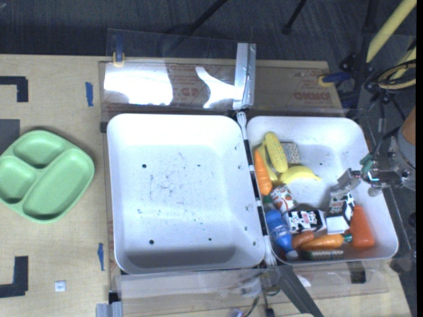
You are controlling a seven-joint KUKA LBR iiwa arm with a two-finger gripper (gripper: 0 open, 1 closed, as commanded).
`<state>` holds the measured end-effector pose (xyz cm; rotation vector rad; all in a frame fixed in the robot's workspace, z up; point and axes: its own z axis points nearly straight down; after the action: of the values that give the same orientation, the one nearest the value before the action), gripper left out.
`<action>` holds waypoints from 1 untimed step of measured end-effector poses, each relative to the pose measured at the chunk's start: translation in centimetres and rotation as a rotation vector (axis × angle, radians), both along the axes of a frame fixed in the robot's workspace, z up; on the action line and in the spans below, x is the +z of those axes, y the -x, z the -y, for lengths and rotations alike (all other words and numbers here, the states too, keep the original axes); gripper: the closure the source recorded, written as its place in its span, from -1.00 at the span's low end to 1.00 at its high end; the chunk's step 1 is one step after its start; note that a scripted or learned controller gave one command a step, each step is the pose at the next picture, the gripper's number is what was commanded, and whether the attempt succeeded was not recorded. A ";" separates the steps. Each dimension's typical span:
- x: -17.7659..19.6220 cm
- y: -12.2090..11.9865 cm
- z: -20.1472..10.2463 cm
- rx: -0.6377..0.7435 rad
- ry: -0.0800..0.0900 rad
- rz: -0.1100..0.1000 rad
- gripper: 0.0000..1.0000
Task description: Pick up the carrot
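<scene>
The carrot, long and orange, lies along the left wall of the right bin, just left of a yellow corn cob. My gripper hangs over the right part of that bin, well to the right of the carrot and apart from it. It sits just above an orange bottle-shaped item near the bin's front right corner. Nothing orange shows inside the gripper.
The right bin also holds a yellow fruit, a small can, a blue bottle, a black-and-white carton and another orange long item at the front. The left bin stands beside it. A green divided plate lies far left.
</scene>
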<state>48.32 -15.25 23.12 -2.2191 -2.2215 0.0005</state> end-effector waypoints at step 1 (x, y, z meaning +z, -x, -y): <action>12.5 -2.3 2.6 -0.055 0.002 0.003 -1.00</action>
<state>50.64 -17.85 35.65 -2.2817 -2.1623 -0.0001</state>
